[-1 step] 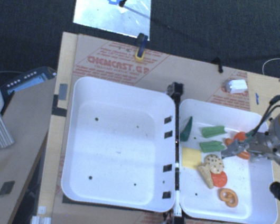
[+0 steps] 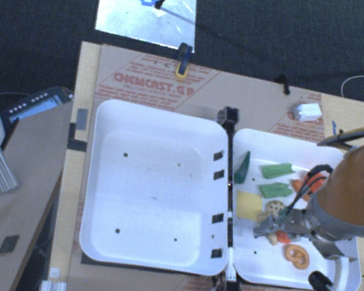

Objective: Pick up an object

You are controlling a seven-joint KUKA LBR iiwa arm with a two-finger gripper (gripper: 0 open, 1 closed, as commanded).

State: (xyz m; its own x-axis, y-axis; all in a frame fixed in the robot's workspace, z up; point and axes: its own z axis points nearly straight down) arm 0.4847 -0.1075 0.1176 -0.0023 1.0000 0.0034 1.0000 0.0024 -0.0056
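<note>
The gripper (image 2: 269,226) hangs low in the right bin (image 2: 244,267) beside a yellow block (image 2: 247,205); I cannot tell how its fingers stand.

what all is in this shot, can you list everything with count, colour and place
left bin: 1, white, left half of the bench
right bin: 1, white, right of the left bin, holds the small objects
green blocks: 2, green, upper middle of the right bin, one above the other
dark green piece: 1, dark green, by the right bin's left wall
yellow piece: 1, pale yellow, left middle of the right bin
pretzel shape: 1, orange, lower right of the right bin
round dotted piece: 1, tan, right of the yellow piece
clamp: 1, blue and yellow, bench's far edge
small box: 1, white, on the bench beyond the right bin
arm: 1, grey with orange band, over the right bin
gripper: 1, grey, low among the objects
</note>
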